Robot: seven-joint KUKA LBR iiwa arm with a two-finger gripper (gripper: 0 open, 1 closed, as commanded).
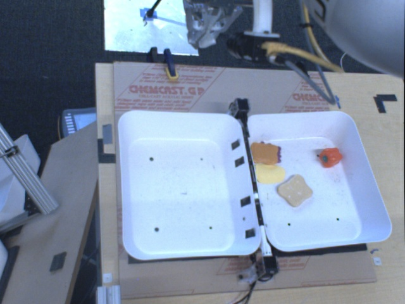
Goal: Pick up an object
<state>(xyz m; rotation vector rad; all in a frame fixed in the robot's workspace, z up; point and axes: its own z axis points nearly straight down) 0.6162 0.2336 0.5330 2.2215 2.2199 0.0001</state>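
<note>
Left bin: a shallow white plastic bin (126,189) is seen on the left of the table (380,122), with only small dark dots marking its floor.
Tool: the metallic two-finger tool (201,27) is seen high at the top of the view, above the far edge of the table and well apart from both bins; whether it is released or clenched cannot be told, and nothing is seen grasped in it.
Right bin: a second shallow white plastic bin (370,204) is set just beside the first, their inner walls touching along the middle.
Orange piece: a flat orange rectangular piece with a purple edge (265,152) is found near the inner wall of the right bin, its long axis running roughly left to right.
Yellow piece: a pale yellow flat oval piece (269,174) is laid just in front of the orange one, touching or nearly so.
Tan piece: a tan toast-shaped flat piece (295,190) is laid nearest the camera, turned at a slant so a corner points toward the bin's front.
Red piece: a small red-orange rounded piece (329,157) is set apart toward the right; its pointing cannot be made out.
Step in hand: the approach is judged not yet begun.
Next move: a target is to be chosen, the tool brought over the right bin and lowered; the red piece, standing clear of the others, is judged the easiest.
</note>
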